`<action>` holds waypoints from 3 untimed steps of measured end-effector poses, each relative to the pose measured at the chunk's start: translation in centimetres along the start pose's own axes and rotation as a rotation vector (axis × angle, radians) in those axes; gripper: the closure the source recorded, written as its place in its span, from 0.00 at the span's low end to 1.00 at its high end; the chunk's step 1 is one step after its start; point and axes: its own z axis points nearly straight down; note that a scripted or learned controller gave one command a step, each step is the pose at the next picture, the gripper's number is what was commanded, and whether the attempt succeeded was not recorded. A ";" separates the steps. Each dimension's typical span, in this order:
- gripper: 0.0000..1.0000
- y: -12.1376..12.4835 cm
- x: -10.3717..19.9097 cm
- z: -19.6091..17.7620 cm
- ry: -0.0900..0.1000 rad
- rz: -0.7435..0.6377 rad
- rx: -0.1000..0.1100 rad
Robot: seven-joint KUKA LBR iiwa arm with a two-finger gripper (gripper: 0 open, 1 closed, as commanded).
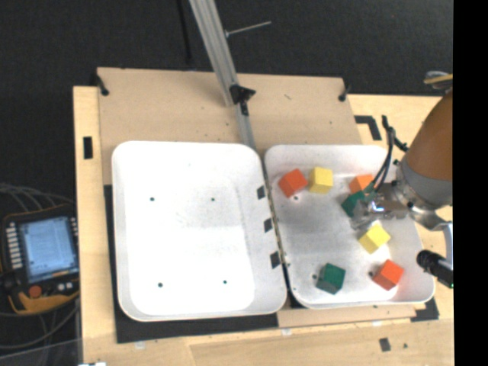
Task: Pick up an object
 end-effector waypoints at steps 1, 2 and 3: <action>1.00 0.6 -0.4 -4.4 0.001 -0.001 0.002; 1.00 0.7 -0.5 -7.2 0.002 -0.001 0.005; 1.00 4.1 4.1 -6.3 0.001 -0.003 0.007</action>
